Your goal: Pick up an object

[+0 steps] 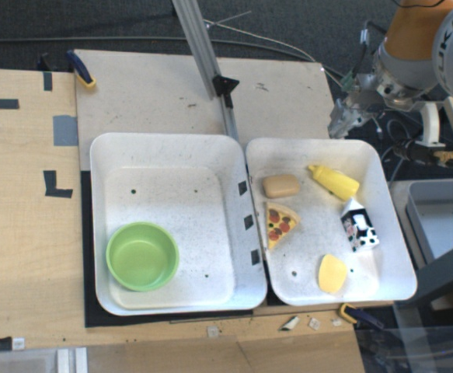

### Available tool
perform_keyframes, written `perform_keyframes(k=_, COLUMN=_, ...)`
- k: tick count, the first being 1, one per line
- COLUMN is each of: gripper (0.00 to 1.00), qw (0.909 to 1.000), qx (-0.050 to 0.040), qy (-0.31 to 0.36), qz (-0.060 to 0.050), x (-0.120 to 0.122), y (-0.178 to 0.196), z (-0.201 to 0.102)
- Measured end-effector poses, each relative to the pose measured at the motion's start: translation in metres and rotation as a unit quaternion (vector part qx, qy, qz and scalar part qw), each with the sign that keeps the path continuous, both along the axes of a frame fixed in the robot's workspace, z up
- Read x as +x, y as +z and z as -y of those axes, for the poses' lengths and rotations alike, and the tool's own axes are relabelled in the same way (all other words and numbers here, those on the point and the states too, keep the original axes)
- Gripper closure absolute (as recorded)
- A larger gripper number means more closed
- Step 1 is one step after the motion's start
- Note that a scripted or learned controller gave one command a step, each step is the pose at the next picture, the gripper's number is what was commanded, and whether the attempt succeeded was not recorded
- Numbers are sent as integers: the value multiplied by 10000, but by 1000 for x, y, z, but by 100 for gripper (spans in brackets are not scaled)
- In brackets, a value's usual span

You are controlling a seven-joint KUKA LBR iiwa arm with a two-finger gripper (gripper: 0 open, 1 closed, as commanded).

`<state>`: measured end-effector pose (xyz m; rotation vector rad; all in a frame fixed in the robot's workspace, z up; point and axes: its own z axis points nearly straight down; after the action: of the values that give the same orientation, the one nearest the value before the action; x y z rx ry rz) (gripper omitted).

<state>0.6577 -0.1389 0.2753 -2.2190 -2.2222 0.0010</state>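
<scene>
**Claw hangs off the right bin's far corner, objects all lying in the bins**

Over on the right, the grey arm with its orange band reaches in, and the claw [344, 119] hangs above the surface just beyond the far rim of the right bin [389, 185]. Whether it is apart or together, I cannot tell from here. Nothing shows between its tips.

Down in that right bin: a yellow mustard bottle [335, 180] lies tilted near the far side, a tan bread roll [280, 186] just left of it, a pizza slice [279, 224] below the roll. A small black-and-white carton [358, 227] lies near the right wall, a yellow block [332, 273] near the front.

The left bin [164, 150] carries a green bowl [142, 256], upright in its near-left corner.
</scene>
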Motion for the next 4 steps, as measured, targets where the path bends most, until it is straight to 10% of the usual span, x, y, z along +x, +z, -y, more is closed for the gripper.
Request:
perform_keyframes(k=1, gripper=0, qw=10000, qx=0, qy=0, qz=0, x=0, y=0, z=0)
perform_keyframes(k=4, gripper=0, qw=10000, qx=-13, qy=-5, qz=-24, x=-9, y=-174, z=-10)
